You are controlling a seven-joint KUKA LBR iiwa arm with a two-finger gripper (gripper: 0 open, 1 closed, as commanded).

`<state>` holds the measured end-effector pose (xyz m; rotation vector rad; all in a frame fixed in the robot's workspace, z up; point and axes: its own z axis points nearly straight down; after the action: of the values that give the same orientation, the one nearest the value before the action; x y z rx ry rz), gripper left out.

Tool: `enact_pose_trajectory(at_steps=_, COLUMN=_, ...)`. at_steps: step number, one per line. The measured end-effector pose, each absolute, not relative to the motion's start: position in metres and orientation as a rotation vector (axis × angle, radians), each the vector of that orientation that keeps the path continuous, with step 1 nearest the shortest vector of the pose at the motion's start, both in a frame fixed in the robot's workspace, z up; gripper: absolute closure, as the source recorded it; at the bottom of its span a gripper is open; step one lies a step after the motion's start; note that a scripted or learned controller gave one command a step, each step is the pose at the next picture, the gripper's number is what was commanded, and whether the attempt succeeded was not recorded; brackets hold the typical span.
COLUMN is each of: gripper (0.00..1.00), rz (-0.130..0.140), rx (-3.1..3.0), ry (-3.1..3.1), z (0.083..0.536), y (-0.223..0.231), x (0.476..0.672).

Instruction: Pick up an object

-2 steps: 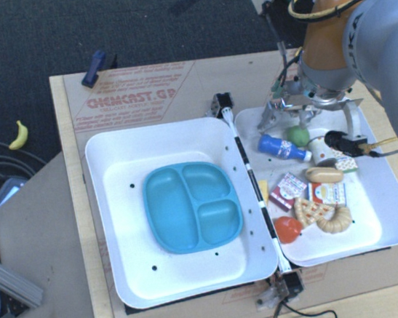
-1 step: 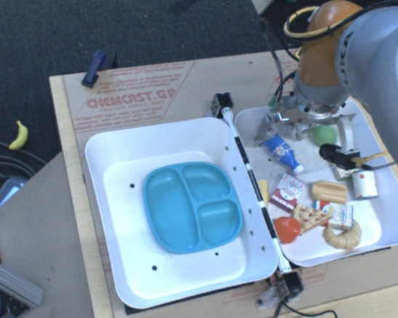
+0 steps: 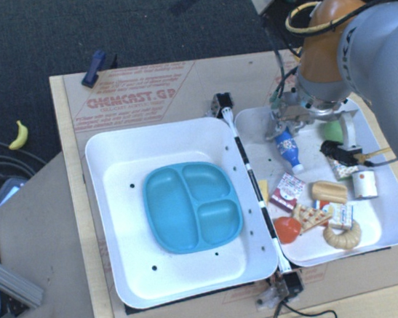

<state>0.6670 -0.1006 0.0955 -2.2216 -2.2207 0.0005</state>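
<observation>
Tan and ring-shaped, a bagel (image 3: 344, 237) lies at the near edge of the right bin (image 3: 391, 217). A small red piece (image 3: 287, 229) is just to its left. Behind them are a pale bun (image 3: 328, 190), a red-and-white packet (image 3: 287, 192) and a white can (image 3: 365, 184), all close together but none stacked. In the left bin (image 3: 110, 204) there is a blue plate (image 3: 192, 205) with three compartments and nothing on it.

Farther back in the right bin, a blue-and-white tube (image 3: 288, 149) lies on the floor, slanting toward the far left corner. A green thing (image 3: 333, 130) is near it on the right. The gripper (image 3: 287, 120) hangs low over the tube's far end. It is very close to or touching the tube, and I cannot tell which. The wrist hides the jaws, so I cannot tell whether they are wide or narrow, and nothing shows gripped between them.

This looks like the approach-and-grasp step, with the tube as the likely pick. It is not lifted, since its length rests flat in the bin.

The next move calls for the jaws to straddle the tube across its narrow width, close firmly, and rise straight up. They need to stay clear of the bin's wall and the green thing. The counter (image 3: 139, 97) stretches beyond.
</observation>
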Motion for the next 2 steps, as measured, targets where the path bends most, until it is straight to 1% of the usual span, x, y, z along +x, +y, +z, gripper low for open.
enact_pose_trajectory(at_steps=1, gripper=1.00, rz=-0.004, rx=-2.221, ry=-2.224, z=0.2203, y=-0.0444, x=0.6168)
enact_pose_trajectory(at_steps=2, gripper=1.00, rz=-0.002, rx=-2.221, ry=-2.223, z=0.2289, y=-0.0446, x=0.6165)
